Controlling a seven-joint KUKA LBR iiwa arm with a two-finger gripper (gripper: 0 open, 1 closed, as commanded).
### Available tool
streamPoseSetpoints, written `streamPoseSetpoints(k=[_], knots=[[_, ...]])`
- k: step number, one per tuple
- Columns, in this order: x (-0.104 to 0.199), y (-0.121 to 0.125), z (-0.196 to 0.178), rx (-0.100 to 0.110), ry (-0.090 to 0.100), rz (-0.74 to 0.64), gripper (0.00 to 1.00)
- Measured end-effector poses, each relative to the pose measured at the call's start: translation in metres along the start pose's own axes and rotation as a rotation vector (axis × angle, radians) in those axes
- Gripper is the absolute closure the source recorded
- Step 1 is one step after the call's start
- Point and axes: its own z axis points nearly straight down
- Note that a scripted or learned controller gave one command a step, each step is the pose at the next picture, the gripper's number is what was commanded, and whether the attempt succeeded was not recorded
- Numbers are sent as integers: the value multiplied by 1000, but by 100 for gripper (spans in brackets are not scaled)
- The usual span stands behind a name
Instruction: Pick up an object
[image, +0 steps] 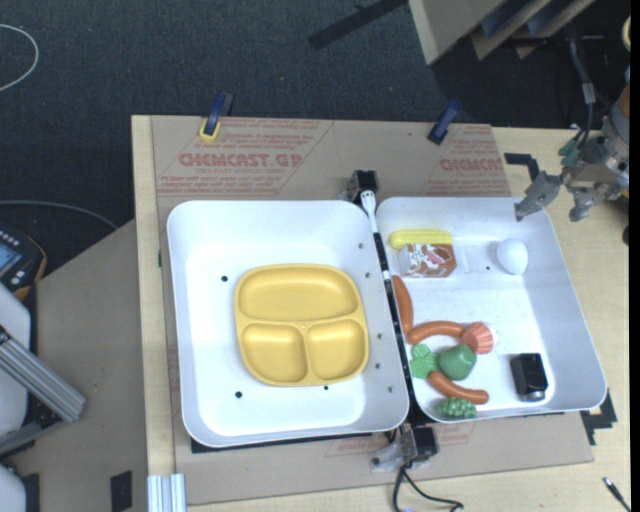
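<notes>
Bench: cardboard-topped, dark floor behind; two shallow white bins side by side, left bin (190, 300) and right bin (570, 320).
Left bin contents: a yellow divided tray (300, 322), lying flat at centre.
Right bin contents: a yellow corn cob (420, 238) at the far left, a packet with a reddish print (432, 261) just near of it, a white ball (512, 256) on open floor to the right; nearer, a cluster of sausages and green toy vegetables (450, 355); a black block (529, 375) at the near right, apart from the cluster.
Gripper: gripper (556, 198) sits over the far right rim of the right bin, fingers spread apart, nothing between them.
Step in hand (judgement): approach, no object chosen by contact yet.
Best target (judgement): white ball or black block; each stands clear of its neighbours.
Method: centre over the object before descending, straddle it squarely, close only once low.
Risk: ball may roll off the fingers; cluster invites a tangled, partial grasp.
</notes>
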Motion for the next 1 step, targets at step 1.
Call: streamPoseSetpoints(k=[1], knots=[[1, 3, -9, -15, -4, -3, 0]])
